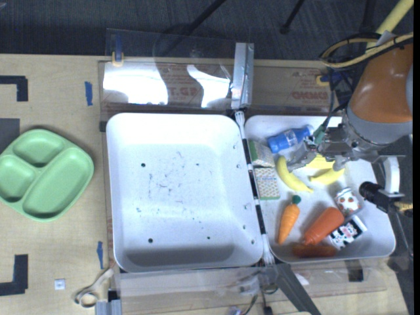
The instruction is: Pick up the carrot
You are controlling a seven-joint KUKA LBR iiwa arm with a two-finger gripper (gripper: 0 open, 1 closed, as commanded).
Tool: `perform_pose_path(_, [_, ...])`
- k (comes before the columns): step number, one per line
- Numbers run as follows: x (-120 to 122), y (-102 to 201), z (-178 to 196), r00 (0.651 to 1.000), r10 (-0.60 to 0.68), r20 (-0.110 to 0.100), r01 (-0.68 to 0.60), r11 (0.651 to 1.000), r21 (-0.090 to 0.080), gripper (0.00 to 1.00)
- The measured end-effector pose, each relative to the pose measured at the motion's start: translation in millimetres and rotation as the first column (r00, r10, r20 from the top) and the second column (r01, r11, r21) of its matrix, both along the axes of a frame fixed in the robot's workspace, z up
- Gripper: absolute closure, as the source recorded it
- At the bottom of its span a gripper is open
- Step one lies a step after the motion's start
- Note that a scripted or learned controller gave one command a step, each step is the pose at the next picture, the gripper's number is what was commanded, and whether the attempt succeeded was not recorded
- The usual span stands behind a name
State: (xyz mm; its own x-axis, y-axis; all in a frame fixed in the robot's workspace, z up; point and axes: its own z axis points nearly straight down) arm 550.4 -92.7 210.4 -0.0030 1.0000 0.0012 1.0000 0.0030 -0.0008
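Hovering claw (314,156) over banana (292,176) | grip: cannot tell | carrot (288,220) free (no legible labels)

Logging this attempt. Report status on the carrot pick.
Gripper over right bin, above banana. Carrot lies free near front. Second orange piece beside it.

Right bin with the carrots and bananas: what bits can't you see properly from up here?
- Gripper: too blurry in the camera view to make out in detail.
- Blue bottle: its right end hidden behind the gripper.
- Small toy: too small to name.
- Yellow banana under the arm: partly covered.
- Red thing by the big carrot: mostly hidden.
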Motion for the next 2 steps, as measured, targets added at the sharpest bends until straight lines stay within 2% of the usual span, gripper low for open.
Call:
perform_pose_path(1, [9,-31,65,0.963,-0.271,0.003,0.271,0.963,-0.002,0.00])
perform_pose_path(2, [-71,9,-26,1.000,0.031,0.000,-0.031,1.000,0.000,0.00])
